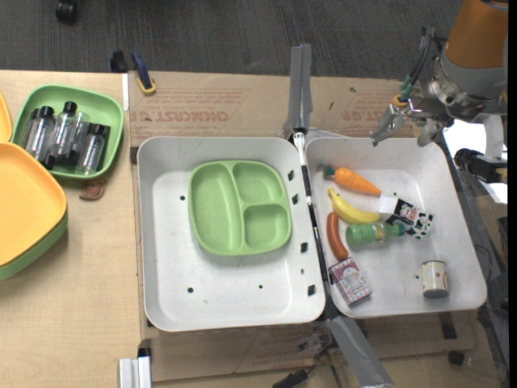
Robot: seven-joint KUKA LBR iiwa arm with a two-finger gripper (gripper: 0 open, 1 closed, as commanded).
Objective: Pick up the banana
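The yellow banana (352, 209) lies curved in the right bin (460, 217), left of centre. It sits just below an orange carrot (354, 181) and touches a green bottle (373, 233) at its lower side. My gripper (404, 129) hangs over the bin's far edge, above and to the right of the banana and well apart from it. Its two fingers stand spread open with nothing between them.
The right bin also holds a red sausage (337, 236), a black-and-white carton (409, 215), a small can (435, 279) and a pink packet (350, 283). A green divided plate (240, 207) lies in the left bin. A green tray of bottles (69, 132) and orange plates (24, 208) sit far left.
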